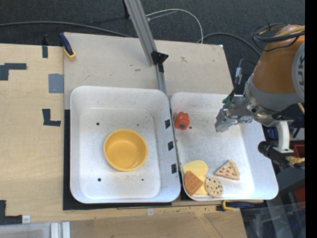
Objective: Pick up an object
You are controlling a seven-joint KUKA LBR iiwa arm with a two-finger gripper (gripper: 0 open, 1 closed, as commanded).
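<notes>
A small red toy pepper (182, 120) lies at the left wall of the right bin (247, 182). Near that bin's front edge sit a yellow cheese piece (196, 168), a waffle (193, 183), a cookie (213, 187) and a pizza slice (227, 170). A yellow bowl (126, 149) stands in the left bin (84, 103). My gripper (224, 121) hangs over the right bin's upper right part, to the right of the pepper and apart from it, with nothing seen in it.
A grey metal pole (143, 29) slants down from the top to the bins' divider. Cables (198, 29) lie on the dark floor behind the bench. A blue and yellow clamp (67, 45) grips the board's back left corner.
</notes>
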